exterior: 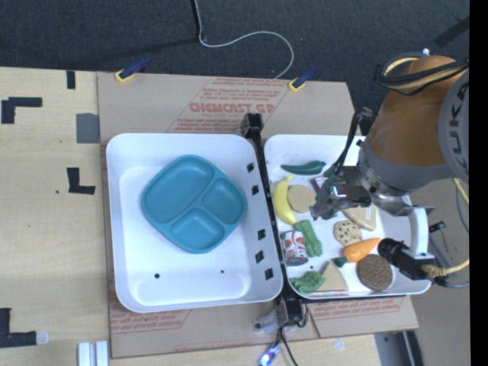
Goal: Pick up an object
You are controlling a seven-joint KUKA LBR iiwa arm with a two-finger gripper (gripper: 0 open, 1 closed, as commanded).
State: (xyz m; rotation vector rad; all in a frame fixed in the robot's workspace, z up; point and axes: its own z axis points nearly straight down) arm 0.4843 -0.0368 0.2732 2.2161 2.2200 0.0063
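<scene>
Gripper (329,201) low over right bin (396,290), finger state not discernible, beside banana (283,202) and tan biscuit (300,198), carrot (360,248) nearby, blue plate (194,203) in left bin (122,204)

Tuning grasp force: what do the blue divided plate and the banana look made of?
Blue divided plate: looks like moulded plastic, matte to satin; uniform colour, rounded compartment ridges. Banana: probably plastic toy food; flat even yellow, smooth surface, lying among other toy-like items in the right bin. Hardness can't be judged from the view.
</scene>
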